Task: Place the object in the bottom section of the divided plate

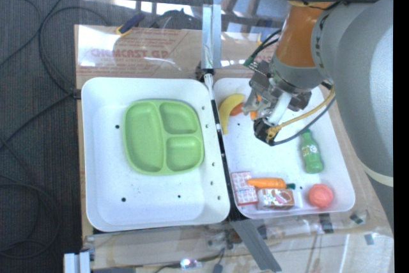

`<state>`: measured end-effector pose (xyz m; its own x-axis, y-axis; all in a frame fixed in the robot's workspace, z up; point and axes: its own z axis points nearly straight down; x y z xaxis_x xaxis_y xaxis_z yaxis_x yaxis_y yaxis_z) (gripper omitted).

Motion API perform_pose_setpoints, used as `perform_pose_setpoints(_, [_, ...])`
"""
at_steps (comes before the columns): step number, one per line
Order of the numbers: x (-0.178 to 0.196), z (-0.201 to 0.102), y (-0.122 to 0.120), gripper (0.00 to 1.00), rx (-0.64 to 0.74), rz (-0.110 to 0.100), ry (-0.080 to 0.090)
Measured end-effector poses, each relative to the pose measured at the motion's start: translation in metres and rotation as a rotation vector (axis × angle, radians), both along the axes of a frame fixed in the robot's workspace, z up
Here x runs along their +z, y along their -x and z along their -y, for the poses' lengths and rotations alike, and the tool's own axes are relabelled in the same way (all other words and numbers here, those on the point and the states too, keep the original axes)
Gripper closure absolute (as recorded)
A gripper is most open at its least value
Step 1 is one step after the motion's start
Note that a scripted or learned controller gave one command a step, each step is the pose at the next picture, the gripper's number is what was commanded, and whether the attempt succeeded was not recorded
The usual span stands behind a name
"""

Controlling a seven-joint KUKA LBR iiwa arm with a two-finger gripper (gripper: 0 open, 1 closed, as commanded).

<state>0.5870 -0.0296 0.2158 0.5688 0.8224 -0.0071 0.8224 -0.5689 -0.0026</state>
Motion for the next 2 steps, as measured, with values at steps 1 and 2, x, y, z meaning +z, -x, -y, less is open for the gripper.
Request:
perform_pose_setpoints(1, [-0.004,-0.089,-0.003,1.00,0.014,0.000,-0.003])
perform_pose_setpoints(2, [-0.002,-0.144,-0.018,1.00,0.115,0.001,-0.001])
